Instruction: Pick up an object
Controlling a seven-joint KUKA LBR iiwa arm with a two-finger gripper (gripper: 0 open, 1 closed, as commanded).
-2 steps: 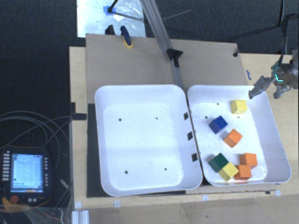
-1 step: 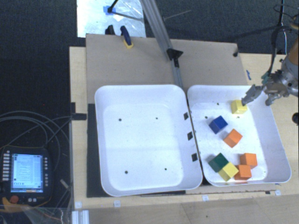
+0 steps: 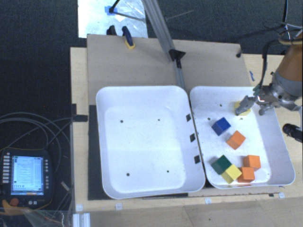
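Observation:
The right bin [image 3: 276, 132] holds several cubes. A blue cube [image 3: 221, 126] and an orange cube [image 3: 236, 139] lie mid-bin. A green cube [image 3: 221, 164], a yellow cube [image 3: 232, 173] and two orange cubes [image 3: 252, 162] [image 3: 246, 175] cluster at the front. My gripper [image 3: 253, 106] hovers over the bin's back right part with its fingers spread open. A small yellow block [image 3: 238, 110] peeks out beside and under the left finger [image 3: 245, 104]; nothing sits between the fingers.
The left white bin [image 3: 102, 109] sits beside the right one, joined by black clips [image 3: 192, 137]. A slanted metal pole [image 3: 160, 22] crosses the back board. A teach pendant [image 3: 26, 176] with cables lies at the lower left.

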